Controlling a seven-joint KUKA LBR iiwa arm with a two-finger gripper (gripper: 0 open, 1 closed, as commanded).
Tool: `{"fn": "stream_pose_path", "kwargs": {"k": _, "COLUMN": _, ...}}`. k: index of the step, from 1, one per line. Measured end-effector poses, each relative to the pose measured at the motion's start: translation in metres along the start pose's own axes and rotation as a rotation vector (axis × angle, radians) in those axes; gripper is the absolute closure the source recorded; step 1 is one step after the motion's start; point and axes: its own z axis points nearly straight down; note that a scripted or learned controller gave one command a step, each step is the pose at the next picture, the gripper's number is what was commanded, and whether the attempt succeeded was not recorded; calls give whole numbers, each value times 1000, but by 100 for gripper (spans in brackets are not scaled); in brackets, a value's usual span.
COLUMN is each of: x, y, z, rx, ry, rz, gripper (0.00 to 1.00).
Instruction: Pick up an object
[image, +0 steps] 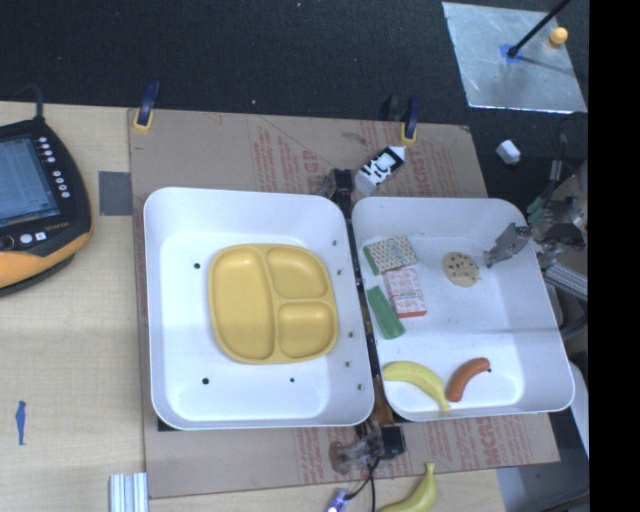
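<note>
The right bin (520, 330) holds several small objects. A round speckled cookie (461, 268) lies near its back. A checkered packet (390, 253), a pink-and-white packet (406, 293) and a green bar (384, 311) lie along its left side. A yellow banana (418, 381) and an orange-red sausage (467, 379) rest at the front. My gripper (503, 246) reaches in from the right over the bin's back right part, just right of the cookie, with nothing seen in it.
The left bin (170, 300) holds a yellow divided plate (272, 302). A teach pendant (35, 205) sits on the bench at far left. A black-and-white object (381, 168) lies behind the bins, and a second banana (419, 490) lies in front of them.
</note>
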Motion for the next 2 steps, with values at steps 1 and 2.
{"fn": "stream_pose_path", "kwargs": {"k": 1, "x": 73, "y": 42, "z": 62, "rx": 3, "ry": 0, "rz": -2, "gripper": 0}}
{"fn": "stream_pose_path", "kwargs": {"k": 2, "x": 119, "y": 25, "z": 122, "rx": 2, "ry": -1, "rz": -3, "gripper": 0}}
